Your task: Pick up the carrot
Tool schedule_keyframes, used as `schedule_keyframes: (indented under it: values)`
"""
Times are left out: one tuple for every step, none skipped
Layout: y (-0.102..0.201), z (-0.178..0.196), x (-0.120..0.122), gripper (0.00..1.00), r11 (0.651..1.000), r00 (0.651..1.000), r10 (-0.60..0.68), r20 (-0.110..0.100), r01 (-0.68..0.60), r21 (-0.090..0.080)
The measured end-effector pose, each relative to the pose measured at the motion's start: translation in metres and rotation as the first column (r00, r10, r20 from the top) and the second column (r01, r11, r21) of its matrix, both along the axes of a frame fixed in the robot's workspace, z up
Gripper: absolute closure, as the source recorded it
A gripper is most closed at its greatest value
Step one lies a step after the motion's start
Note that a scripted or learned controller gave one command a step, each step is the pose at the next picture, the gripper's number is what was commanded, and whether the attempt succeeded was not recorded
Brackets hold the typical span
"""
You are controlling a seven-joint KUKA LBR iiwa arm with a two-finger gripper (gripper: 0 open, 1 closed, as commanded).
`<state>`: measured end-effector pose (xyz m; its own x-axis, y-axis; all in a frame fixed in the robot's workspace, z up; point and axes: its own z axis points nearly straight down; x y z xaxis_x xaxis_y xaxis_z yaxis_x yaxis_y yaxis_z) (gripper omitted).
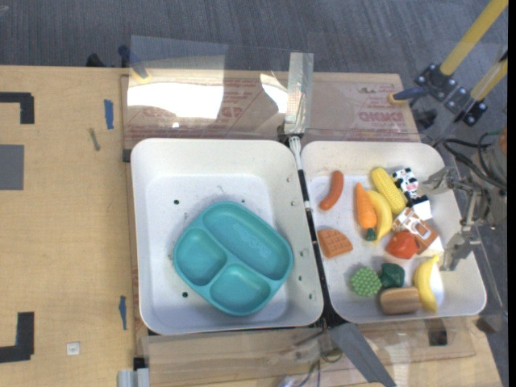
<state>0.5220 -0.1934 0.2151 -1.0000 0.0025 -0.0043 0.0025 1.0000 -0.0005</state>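
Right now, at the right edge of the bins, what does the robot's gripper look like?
The gripper is a slim, silvery-grey metal assembly made of thin bars and small brackets, bare metal with no markings I can read. Dark cables loop just above it. The picture is too coarse for finer detail.

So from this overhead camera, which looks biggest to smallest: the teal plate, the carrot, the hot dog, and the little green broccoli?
1. Teal plate, by far the largest.
2. Carrot.
3. Hot dog, close to the carrot in length but thinner, so that order is unsure.
4. Broccoli, the smallest.
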Motion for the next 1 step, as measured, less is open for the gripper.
schedule_keyframes:
  values:
    - [0.0721,-0.1300,-0.0112,0.00,1.000,1.000,-0.016,0.002,0.016,0.002]
